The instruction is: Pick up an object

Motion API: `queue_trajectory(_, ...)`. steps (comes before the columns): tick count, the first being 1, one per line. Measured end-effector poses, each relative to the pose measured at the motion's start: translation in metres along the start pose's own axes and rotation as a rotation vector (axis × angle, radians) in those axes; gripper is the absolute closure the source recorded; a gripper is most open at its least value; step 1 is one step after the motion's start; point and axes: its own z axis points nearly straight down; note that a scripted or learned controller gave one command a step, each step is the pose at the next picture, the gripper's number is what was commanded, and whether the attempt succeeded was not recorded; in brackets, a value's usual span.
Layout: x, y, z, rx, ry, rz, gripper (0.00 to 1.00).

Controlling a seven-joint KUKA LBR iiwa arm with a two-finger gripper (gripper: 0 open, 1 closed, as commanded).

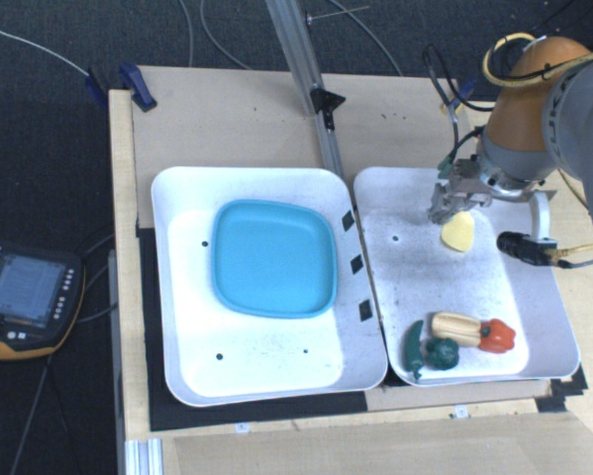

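My gripper (pixel 447 209) hangs low over the back of the right bin (pixel 415 265), seen from above. Just to its right lies a pale yellow piece (pixel 459 233), touching or nearly touching the fingertips. Near the front of that bin sit a tan stick-shaped piece (pixel 455 328), a red pepper-like piece (pixel 497 336) and a dark green piece (pixel 430 350), bunched together. A black clip-like part (pixel 526 246) on the arm sticks out above the bin's right side.
The left bin (pixel 187 265) holds a blue square plate (pixel 274 257). A metal pole (pixel 301 57) slants up from between the bins. Cables lie on the dark floor behind the bench, and a pendant (pixel 24 295) rests at the left.
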Motion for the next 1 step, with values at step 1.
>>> queue_trajectory(1,0.0083,0.0,-0.047,-0.002,0.0,0.0,1.0)
